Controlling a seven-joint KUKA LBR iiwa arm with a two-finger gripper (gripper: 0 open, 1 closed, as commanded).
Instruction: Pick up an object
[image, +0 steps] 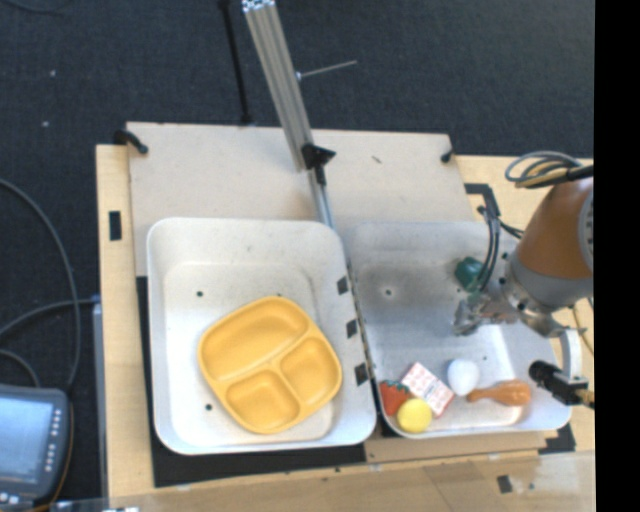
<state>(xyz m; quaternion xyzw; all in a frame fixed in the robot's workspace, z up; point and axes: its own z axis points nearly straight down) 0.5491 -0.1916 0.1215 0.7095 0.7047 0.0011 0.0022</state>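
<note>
From my feed I see the arm (555, 245) reaching in from the right over the right bin (400, 260), its orange band sitting above the wrist. The gripper (470, 318) hangs over the middle of that bin, toward its right side, and I cannot tell from this angle what state it is in or whether anything sits in it. A small green piece (468, 270) shows just above it, close against the wrist. The loose objects are bunched along the near edge of the right bin, apart from the gripper: a white ball (462, 376), an orange piece (503, 393) lying just to its right, a red-and-white checked block (425, 384) to its left, and a yellow ball (415, 414) with a red piece (392, 394) beside it near the corner. In the left bin (180, 260) lies a yellow divided plate (268, 362) with three compartments, turned at an angle.
</note>
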